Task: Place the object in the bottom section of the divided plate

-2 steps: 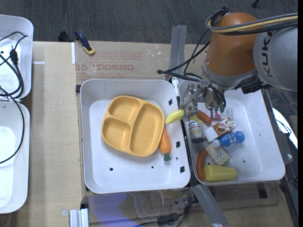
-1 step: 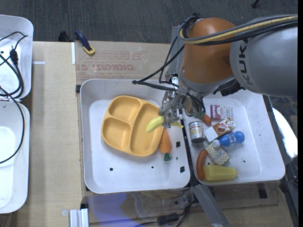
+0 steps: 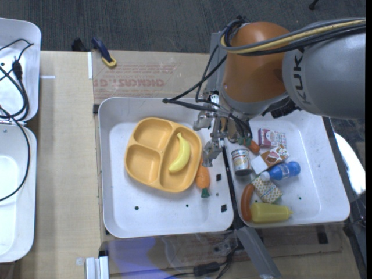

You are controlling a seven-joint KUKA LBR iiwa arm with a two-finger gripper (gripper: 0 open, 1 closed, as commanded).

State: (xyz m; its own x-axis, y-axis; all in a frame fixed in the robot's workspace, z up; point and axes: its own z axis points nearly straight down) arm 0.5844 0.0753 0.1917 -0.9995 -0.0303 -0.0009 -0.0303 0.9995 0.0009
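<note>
The banana (image 3: 180, 153) lay in the right compartment of the yellow divided plate (image 3: 142, 156), centre-left of frame; the gripper (image 3: 213, 150) hung just right of the plate's rim, grasping nothing; its opening I could not tell; a carrot (image 3: 202, 179) touched the rim below.

You had in front of you a bulky grey arm (image 3: 325, 68) with black "KUKA" lettering on its shell and a rounded orange band (image 3: 256, 60) above the wrist. A yellow-and-black cable bundle (image 3: 302, 36) ran along the top from 3 o'clock, thinner black cables (image 3: 192, 92) looped off toward 9 o'clock, and the metal gripper (image 3: 216, 133) hung at 6 o'clock.
</note>
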